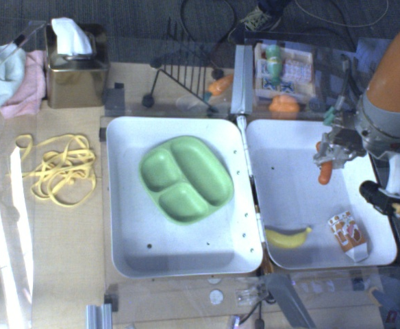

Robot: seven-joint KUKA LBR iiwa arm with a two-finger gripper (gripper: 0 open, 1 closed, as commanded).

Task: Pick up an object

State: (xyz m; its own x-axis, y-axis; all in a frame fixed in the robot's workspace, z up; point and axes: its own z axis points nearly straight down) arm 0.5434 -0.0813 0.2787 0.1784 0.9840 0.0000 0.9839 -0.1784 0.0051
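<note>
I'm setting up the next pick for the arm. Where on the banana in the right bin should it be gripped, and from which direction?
Grip the banana at its thick middle, coming straight down from above. It lies flat along the near wall of the right bin, curving gently, so the gripper would probably do best closing across its narrow width, with one side kept just clear of that wall.

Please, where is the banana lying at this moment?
The banana lies in the right bin, near its front left corner. The small printed packet lies to its right, and the green divided plate sits in the neighbouring left bin.
</note>
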